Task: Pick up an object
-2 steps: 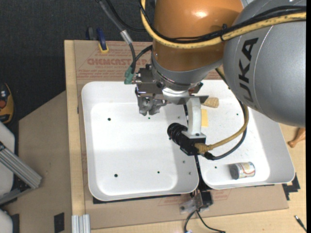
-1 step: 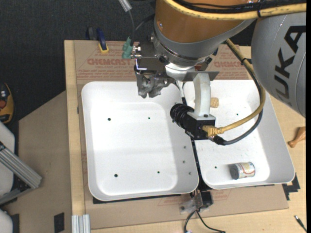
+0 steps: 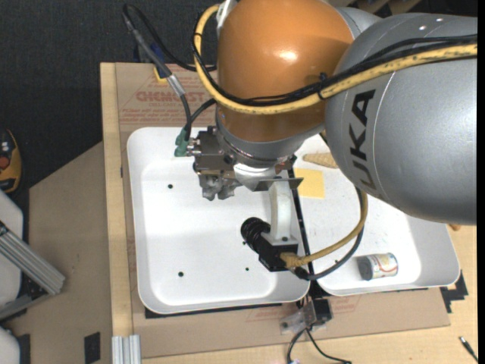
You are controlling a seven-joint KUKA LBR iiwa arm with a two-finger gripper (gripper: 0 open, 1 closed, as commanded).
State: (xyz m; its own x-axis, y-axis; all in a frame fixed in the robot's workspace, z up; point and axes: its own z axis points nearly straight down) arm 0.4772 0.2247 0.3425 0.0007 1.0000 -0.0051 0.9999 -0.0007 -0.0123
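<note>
Over the left bin (image 3: 163,279) the arm (image 3: 409,120) reaches in from the right, its orange dome (image 3: 280,48) and grey body covering much of the upper frame. Below the orange band the wrist hardware hangs above the left bin's upper middle — the tool (image 3: 216,177) sits there as a dark grey metal cluster, seen from above, and whether it is released or clenched cannot be told; nothing is visible in its grasp. A green connector (image 3: 182,144) sits at the tool's left side, with a black cable (image 3: 163,59) running up and away toward the top left. A yellow hose (image 3: 345,241) loops down from the arm to a black fitting (image 3: 265,249) over the seam between the bins. Right bin (image 3: 424,275), mostly hidden by the arm, holds a small grey cylinder (image 3: 377,265) with a light label near its front edge, well apart from the tool. A yellow flat piece (image 3: 311,182) lies further back in the right bin, just beside the divider, and a pale cone-like tip (image 3: 317,158) pokes out from under the arm near it. Both bins rest on a brown cardboard sheet (image 3: 121,203) on the bench.
</note>
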